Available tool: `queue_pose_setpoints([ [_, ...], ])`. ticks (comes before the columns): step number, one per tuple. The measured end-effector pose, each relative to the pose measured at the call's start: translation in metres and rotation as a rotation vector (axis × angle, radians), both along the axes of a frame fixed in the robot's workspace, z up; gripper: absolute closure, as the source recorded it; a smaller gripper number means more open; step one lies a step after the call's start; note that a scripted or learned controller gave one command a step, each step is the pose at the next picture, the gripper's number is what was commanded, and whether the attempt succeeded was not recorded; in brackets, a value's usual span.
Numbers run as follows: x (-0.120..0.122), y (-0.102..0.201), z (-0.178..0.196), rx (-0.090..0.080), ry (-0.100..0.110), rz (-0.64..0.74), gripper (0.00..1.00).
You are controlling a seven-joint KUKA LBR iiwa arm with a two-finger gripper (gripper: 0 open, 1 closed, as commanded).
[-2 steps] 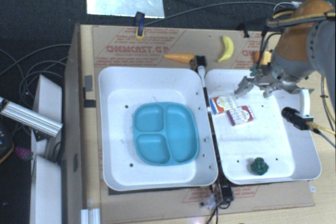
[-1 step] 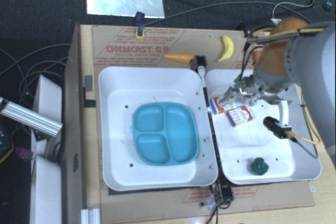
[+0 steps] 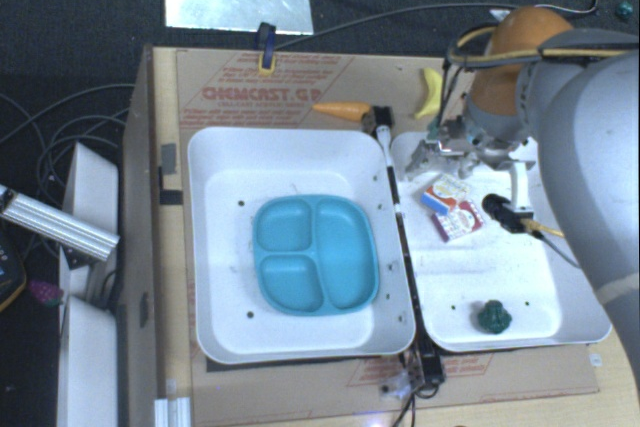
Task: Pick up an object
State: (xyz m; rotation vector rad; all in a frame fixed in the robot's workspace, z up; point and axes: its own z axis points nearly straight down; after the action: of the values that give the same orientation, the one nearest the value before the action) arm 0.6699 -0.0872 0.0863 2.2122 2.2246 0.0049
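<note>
Gripper [image 3: 440, 151] hovers low at the right bin's [image 3: 560, 315] far-left corner; its grip I cannot tell; the red-and-white packet [image 3: 455, 212] lies just below, long axis slanting.

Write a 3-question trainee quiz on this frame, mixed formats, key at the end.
1. True or false: the blue divided plate lies in the left bin.
2. Which thing sits nearest the front edge of the right bin? A) the red and white packet B) the dark green object C) the banana
3. Fill in: the orange carrot lies outside the bins, on the ____ board behind them.

Key
1. True
2. B
3. Cardboard; the gripper hangs over the right bin's back corner.
</note>
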Motion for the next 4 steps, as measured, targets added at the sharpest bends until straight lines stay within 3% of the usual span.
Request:
queue_pose_setpoints([
  [1, -0.015, -0.011, -0.001, -0.001, 0.003, -0.003, 0.00],
  [2, -0.013, -0.011, 0.010, -0.002, 0.001, 0.001, 1.00],
  [3, -0.053, -0.042, 0.115, -0.001, -0.001, -0.003, 1.00],
  [4, -0.053, -0.041, 0.114, 0.000, 0.002, -0.002, 0.00],
])
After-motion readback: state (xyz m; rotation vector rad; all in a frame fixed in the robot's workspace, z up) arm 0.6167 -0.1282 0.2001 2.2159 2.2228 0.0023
